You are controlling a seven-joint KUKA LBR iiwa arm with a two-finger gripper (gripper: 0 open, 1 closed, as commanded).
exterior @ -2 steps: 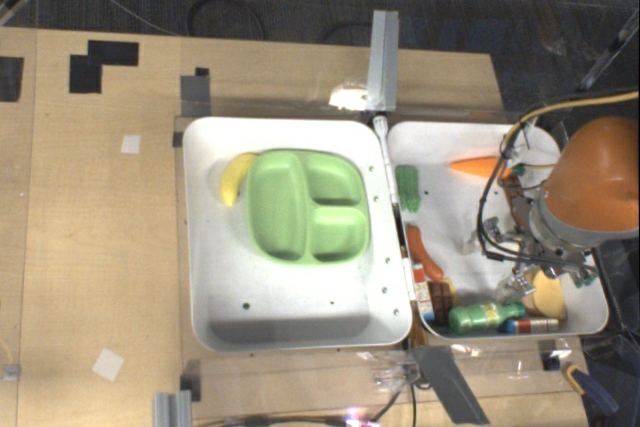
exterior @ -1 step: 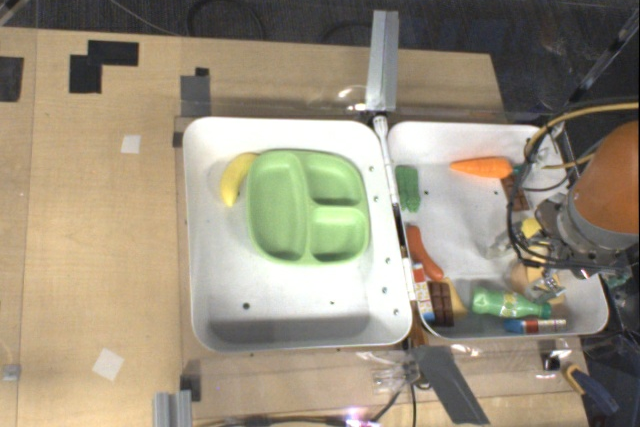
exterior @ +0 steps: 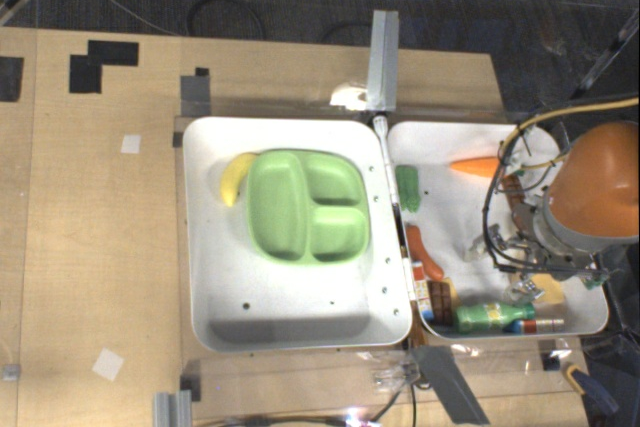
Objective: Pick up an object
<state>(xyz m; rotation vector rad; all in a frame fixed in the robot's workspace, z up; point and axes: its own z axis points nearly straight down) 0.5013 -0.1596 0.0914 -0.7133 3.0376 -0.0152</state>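
The right bin (exterior: 440, 205) holds an orange carrot (exterior: 474, 167) at the back, a small green block (exterior: 407, 187) by its left wall and a long red-orange piece (exterior: 422, 255) below that. A green bottle (exterior: 492, 317) lies on its side along the front wall, with a dark wrapped bar (exterior: 438, 300) at its left end and a yellow piece (exterior: 548, 289) to its right. My gripper (exterior: 518, 260) reaches down into the right half of this bin, just above the bottle, under the orange band (exterior: 598, 190) and a tangle of cables.
The left bin (exterior: 215, 305) holds a green divided plate (exterior: 305, 205) with a yellow banana (exterior: 234, 178) tucked at its left edge. A metal divider rail (exterior: 390, 205) separates the two bins. The wooden bench (exterior: 90, 245) spreads to the left.
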